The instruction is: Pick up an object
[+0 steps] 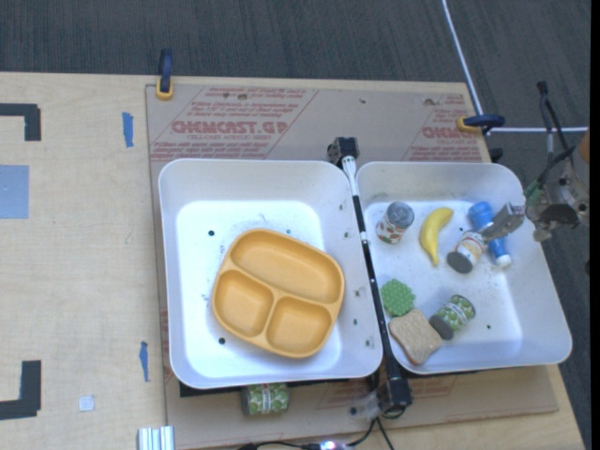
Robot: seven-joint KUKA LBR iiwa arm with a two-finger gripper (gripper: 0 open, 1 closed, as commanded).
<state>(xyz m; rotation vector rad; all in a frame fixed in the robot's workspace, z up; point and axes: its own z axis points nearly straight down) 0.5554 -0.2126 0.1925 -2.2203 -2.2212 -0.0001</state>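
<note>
Gripper (514, 218) sits at the right bin's (525, 350) right rim, low over the blue-and-white bottle (488, 230); can't tell how it is set. Nothing visibly held. Likeliest target is that bottle, right beneath and just left of the tip, long axis running diagonally upper-left to lower-right. Small white jar with dark lid (464, 253) touches its left side, yellow plastic banana (432, 233) further left. Arm enters from the right edge, wrist angled down-left into the bin.

A divided plate (278, 292) lies in the left bin (178, 251); a banana (433, 233), cans (397, 221) and toast (413, 336) lie in the right bin (544, 317).
</note>
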